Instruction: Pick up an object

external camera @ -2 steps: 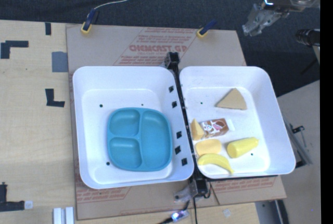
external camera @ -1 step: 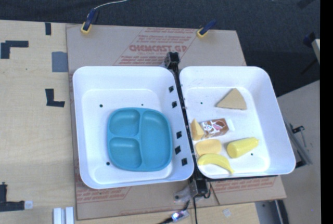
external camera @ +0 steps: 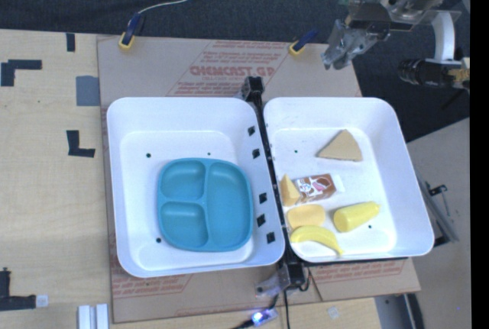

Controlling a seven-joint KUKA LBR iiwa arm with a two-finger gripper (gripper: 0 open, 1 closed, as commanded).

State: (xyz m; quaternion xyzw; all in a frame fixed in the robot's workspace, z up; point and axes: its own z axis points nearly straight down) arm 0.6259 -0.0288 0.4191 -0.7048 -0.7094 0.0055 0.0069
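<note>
A: Hovering high behind the right bin (external camera: 397, 167), gripper (external camera: 340, 53) off its far rim, over cardboard.

B: Fingers?

A: Pointing down, slightly parted, holding nothing.

B: Nearest target?

A: Tan wedge (external camera: 341, 146), inside the right bin's far half, straight toward the camera from the gripper. Long axis across the bin.

B: Others?

A: Snack packet (external camera: 315, 186), yellow cylinder (external camera: 355, 216), banana (external camera: 315, 240) nearer the front wall.
</note>
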